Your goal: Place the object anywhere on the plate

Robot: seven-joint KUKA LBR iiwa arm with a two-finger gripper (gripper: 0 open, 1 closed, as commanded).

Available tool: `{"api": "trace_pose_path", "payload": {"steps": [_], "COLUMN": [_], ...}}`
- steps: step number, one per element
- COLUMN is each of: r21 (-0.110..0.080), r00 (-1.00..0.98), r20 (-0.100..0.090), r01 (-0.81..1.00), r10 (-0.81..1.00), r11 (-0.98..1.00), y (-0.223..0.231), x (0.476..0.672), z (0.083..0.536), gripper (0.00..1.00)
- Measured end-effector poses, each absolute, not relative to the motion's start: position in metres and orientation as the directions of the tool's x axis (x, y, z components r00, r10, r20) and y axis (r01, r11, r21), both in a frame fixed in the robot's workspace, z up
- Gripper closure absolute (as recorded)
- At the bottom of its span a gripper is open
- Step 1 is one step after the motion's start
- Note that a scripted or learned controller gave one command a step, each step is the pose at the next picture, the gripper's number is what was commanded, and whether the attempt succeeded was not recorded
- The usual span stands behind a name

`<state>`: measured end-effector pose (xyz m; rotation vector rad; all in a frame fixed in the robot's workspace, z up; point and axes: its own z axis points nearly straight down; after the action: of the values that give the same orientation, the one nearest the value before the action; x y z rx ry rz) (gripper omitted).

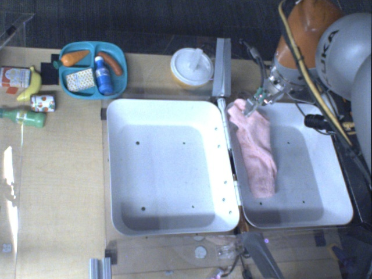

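Over the right bin (337, 214), my tool (254, 106) meets the pink cloth (256, 153); its grip I cannot tell. Cloth seems soft, light, best pinched at this top edge.

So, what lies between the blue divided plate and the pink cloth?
In the camera view, a yellow lidded bowl and a grey metal post lie between the blue divided plate and the pink cloth.
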<state>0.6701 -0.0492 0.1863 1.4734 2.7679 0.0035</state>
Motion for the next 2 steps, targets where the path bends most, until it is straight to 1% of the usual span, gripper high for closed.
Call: {"api": "trace_pose_path", "payload": {"steps": [1, 2], "r21": [0.006, 0.003], "r00": [-0.565, -0.844], "r20": [-0.004, -0.003], "r01": [0.825, 0.536], "r10": [0.825, 0.536], "r11": [0.565, 0.844], "y": [-0.047, 0.008], "x": [0.672, 0.659], "z": [0.226, 0.218], "gripper": [1.0, 1.0]}}
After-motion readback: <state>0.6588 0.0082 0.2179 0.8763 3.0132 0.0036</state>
